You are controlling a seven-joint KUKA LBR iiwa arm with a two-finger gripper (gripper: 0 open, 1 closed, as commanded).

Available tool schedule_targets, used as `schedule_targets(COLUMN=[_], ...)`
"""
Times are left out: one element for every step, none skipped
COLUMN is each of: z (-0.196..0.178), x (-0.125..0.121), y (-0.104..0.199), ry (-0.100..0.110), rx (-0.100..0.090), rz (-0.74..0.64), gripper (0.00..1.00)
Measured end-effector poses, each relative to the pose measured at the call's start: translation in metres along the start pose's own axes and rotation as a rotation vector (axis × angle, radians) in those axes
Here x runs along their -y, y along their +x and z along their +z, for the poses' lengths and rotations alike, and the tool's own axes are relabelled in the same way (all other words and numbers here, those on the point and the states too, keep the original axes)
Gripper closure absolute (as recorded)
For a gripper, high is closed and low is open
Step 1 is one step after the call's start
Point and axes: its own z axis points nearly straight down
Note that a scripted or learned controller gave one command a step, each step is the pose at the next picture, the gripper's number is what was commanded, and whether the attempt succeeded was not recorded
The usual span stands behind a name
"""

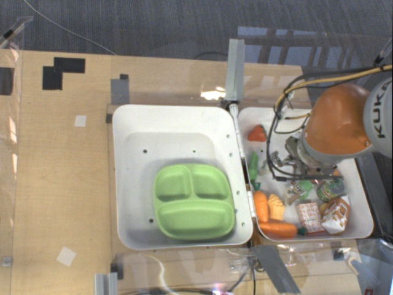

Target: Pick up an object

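Arm [344,125] in from right edge, orange band over right bin [367,226]. Gripper [293,168] down among clutter at bin centre; state impossible to tell. Around it: red piece [256,133] upper left, green strip [253,168] along left wall, carrot [261,206] and yellow piece [276,209] lower left, second carrot [277,229] on front edge, cartons [322,215] lower right. Green divided plate [194,200] in left bin [172,128], lower centre of frame.
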Motion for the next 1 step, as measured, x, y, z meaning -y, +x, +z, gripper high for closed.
schedule_targets(z=[-0.0100], x=[0.0005], y=[-0.0027], ry=[0.001], rx=[0.008], rz=[-0.002], gripper=[1.00])
